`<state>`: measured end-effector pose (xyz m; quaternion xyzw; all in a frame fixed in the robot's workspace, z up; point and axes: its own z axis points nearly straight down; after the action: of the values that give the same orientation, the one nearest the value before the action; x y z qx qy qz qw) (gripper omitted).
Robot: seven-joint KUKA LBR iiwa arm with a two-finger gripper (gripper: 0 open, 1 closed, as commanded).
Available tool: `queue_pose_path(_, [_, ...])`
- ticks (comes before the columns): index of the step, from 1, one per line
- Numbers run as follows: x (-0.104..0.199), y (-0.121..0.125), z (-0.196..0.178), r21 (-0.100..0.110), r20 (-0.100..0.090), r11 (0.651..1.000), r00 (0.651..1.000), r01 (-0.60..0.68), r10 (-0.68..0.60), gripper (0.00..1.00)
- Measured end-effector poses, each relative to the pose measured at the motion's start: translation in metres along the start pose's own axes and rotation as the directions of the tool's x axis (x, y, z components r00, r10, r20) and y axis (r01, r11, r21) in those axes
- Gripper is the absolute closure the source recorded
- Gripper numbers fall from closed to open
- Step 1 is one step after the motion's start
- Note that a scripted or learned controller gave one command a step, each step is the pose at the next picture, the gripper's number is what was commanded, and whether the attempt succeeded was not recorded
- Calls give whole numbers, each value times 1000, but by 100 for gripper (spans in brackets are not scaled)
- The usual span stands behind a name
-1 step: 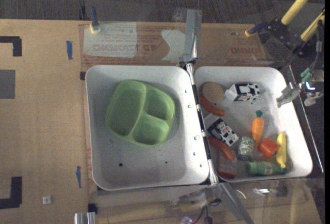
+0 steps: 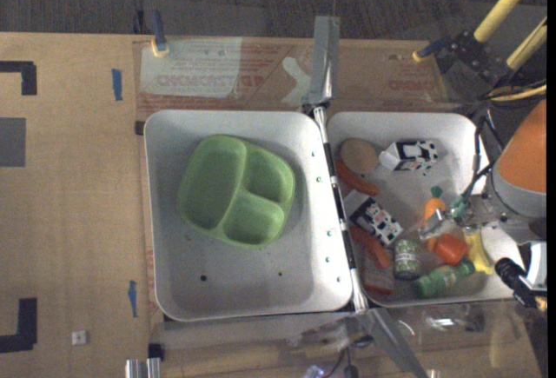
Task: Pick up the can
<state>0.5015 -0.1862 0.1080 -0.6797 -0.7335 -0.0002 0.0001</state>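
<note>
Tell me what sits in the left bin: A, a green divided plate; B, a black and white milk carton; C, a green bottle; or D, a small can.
A: the green divided plate lies in the left bin, while the can, the milk carton and the green bottle lie in the right bin.

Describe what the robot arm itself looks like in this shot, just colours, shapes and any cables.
The arm enters from the right as a rounded, bulky body with a bright orange band above a pale grey section. Thin dark cables trail along its left side over the right bin. The end effector is a small metallic grey assembly; its details are too small to make out.
</note>
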Motion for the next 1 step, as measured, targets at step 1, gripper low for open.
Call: queue_pose_path(1, [-24, 32, 16, -13, -18, 998, 998, -66, 65, 0])
